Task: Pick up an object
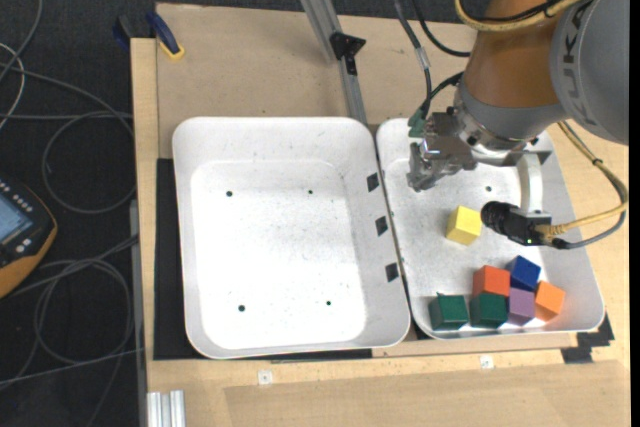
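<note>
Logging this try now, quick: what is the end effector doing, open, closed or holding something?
End effector: over the right bin, beyond the yellow block; nothing seen in it; open or closed cannot be told.

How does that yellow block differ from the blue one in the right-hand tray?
The yellow block is yellow; the blue block is blue. The yellow block sits alone on bare tray floor, while the blue block is packed against orange and purple blocks in a cluster near the front of the tray. The yellow block lies nearer the pincer than the blue block does. Both are small cubes in the right bin.
</note>
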`<state>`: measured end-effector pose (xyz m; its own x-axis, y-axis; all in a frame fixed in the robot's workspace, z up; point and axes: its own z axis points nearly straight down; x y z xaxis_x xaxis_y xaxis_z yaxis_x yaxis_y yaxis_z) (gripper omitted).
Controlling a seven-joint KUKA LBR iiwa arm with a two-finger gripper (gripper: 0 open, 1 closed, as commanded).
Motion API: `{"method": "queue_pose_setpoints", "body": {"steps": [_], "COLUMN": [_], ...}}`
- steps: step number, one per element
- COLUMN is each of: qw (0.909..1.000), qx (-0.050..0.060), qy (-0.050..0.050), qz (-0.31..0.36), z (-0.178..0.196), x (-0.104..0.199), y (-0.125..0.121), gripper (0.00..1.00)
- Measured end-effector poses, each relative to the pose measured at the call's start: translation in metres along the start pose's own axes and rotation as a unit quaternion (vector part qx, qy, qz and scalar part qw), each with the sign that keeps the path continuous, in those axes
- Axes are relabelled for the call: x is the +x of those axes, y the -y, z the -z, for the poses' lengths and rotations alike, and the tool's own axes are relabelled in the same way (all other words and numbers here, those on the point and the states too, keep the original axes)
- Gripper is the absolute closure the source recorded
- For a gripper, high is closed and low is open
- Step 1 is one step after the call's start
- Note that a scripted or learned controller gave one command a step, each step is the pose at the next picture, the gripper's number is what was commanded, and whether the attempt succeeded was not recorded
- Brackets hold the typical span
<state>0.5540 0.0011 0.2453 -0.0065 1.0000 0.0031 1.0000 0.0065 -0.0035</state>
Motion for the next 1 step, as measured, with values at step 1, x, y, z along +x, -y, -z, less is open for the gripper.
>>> {"method": "queue_pose_setpoints", "body": {"steps": [1], "qw": [1.0], "qx": [-0.002], "qy": [0.0], "qz": [0.0], "z": [0.005], "x": [0.0468], "y": [0.003], "gripper": [1.0]}}
